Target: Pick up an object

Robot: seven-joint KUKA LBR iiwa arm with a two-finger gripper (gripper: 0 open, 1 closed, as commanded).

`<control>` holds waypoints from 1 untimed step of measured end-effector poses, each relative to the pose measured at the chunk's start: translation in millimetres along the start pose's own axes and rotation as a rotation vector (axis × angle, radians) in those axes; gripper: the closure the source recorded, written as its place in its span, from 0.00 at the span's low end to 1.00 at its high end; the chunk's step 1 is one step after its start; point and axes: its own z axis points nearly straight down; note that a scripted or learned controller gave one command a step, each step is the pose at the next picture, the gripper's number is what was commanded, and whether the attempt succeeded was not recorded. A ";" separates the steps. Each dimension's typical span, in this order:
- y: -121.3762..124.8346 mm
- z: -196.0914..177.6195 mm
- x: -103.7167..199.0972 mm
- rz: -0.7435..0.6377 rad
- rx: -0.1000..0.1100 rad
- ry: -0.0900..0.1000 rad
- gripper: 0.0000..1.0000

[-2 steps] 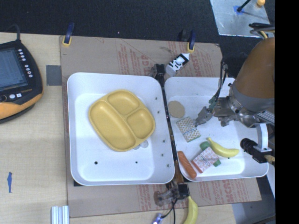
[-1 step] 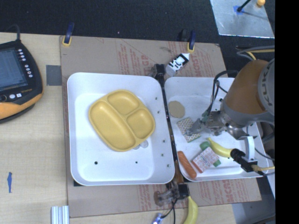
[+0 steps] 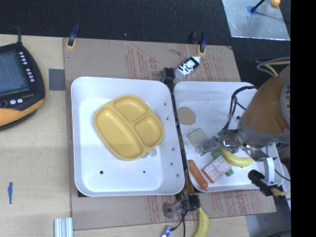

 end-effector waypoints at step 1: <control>1.0 -10.5 0.2 -0.007 0.002 0.002 1.00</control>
